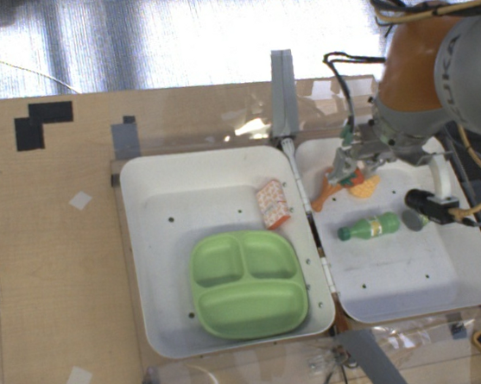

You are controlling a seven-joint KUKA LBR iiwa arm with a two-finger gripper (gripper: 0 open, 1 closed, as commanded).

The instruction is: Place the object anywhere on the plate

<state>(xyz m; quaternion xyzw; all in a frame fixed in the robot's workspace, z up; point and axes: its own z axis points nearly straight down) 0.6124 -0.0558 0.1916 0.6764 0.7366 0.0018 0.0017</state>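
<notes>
Gripper [348,167] low in right bin [426,286], apparently pinching orange carrot-like object [323,191]. Green plate [248,283] in left bin [164,205]. Risk: shallow pinch slips crossing divider [307,213], object drops short.

plate [248,283]: light green, plain, three compartments
bins [155,241]: white, plain
bottle [369,228]: green with a yellow band
carrot-shaped piece [326,190]: orange
round flat piece [363,187]: orange-yellow
small packet [272,204]: pale with a reddish speckled print
arm [432,50]: grey with an orange band
bench [48,254]: light tan wood, black patches at the far left
</notes>
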